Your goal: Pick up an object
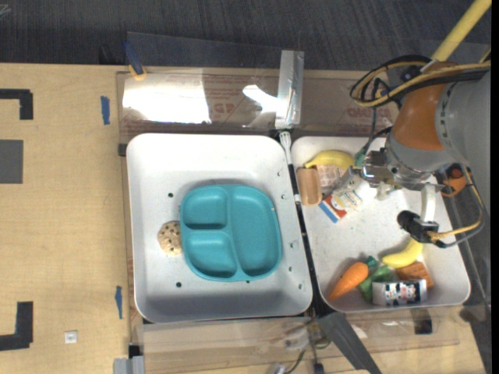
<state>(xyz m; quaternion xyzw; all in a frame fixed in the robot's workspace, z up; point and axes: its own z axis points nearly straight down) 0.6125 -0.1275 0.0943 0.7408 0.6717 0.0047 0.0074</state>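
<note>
Gripper [352, 179] sits at about 11 o'clock in the right bin [452, 291], among a yellow banana [330, 160] and a small packet [340, 202]; its grasp state cannot be determined. At 6 o'clock lie a carrot [348, 279] and a can [399, 292]. The left bin [148, 209] holds a teal divided plate [231, 231], a cookie [170, 238] touching its 9 o'clock edge.

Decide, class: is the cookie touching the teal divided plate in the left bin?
Touching: the camera view shows the cookie pressed against the teal plate's left edge, no gap.
</note>
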